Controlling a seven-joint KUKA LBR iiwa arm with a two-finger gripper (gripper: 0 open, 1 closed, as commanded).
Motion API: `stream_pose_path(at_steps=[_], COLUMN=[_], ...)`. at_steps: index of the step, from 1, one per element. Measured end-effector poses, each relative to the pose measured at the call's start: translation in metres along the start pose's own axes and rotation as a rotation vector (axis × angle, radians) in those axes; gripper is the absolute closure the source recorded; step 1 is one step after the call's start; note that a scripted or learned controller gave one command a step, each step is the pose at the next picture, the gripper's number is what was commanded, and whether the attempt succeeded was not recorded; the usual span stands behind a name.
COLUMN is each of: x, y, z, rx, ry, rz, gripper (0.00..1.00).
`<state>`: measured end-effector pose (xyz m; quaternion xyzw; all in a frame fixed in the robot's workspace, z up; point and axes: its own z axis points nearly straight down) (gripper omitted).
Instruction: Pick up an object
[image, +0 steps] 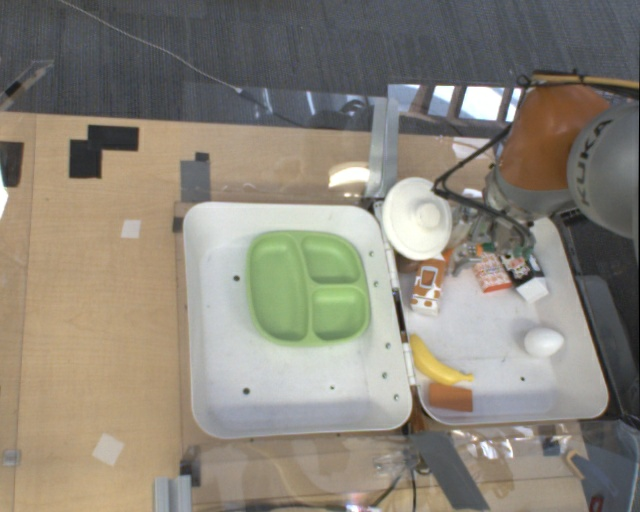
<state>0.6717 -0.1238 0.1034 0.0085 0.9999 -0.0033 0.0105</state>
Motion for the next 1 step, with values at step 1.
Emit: stream_pose_path(at_steps=[1], x=[0.0151], y=[-0.0345], z=[-0.1209], rx=[-0.004], ry=[0.002], rz=[-0.256], gripper=[1.0])
